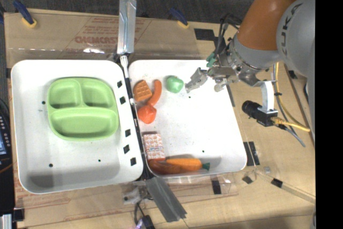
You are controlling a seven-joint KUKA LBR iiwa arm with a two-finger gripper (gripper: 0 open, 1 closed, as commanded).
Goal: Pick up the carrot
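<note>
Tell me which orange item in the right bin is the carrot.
The long one with the green stem, the carrot, lying along the bin's near edge; the others cluster by the divider.

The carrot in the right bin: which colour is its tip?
The carrot is orange with a green tip, seen in the camera view.

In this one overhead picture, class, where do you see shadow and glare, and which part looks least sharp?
Camera view: soft shadow pools in the left bin's near corner and along the right bin's near wall around the carrot; glare brightens the metal divider strip between the bins; the gripper looks slightly soft, while the green tray is evenly lit.
</note>
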